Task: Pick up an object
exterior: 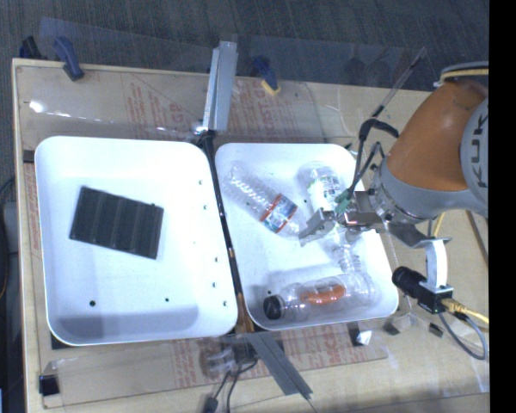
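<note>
Clear plastic bottle w/ red label (262, 202) lies flat in the right bin (241, 256), just left of the gripper (322, 224), which hangs low over the bin's middle prob. to reach it; jaw state: can't tell.

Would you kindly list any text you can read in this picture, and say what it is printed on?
"KU", cut off at the edge, on the grey and orange robot arm.
Red print on the clear sheet over the bench: too blurred.
Red and blue label on the clear plastic bottle: too small.
</note>
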Controlling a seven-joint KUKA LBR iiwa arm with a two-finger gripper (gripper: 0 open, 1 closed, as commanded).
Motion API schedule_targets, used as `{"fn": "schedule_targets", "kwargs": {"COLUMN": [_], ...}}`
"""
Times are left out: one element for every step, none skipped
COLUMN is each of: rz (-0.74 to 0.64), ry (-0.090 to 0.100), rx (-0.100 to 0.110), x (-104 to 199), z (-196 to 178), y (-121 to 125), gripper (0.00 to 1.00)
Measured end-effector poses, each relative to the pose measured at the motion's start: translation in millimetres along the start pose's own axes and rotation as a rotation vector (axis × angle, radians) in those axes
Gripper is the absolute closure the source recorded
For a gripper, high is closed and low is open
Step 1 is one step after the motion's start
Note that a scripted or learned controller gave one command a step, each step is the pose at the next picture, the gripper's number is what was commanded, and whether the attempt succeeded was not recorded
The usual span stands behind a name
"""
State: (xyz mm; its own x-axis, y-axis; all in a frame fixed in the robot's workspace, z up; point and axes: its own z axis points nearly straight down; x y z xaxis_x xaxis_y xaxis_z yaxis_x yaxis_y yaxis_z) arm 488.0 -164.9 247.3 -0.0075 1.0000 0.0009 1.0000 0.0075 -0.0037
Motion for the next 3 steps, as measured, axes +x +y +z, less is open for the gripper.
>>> {"fn": "schedule_targets", "kwargs": {"rz": [-0.075, -0.113, -0.116], "ry": [-0.001, -0.002, -0.002], "rx": [0.001, -0.005, -0.003], "x": [-5, 6, 6], "z": [64, 151, 140], "y": [83, 122, 123], "gripper": [0.00, 0.00, 1.00]}}
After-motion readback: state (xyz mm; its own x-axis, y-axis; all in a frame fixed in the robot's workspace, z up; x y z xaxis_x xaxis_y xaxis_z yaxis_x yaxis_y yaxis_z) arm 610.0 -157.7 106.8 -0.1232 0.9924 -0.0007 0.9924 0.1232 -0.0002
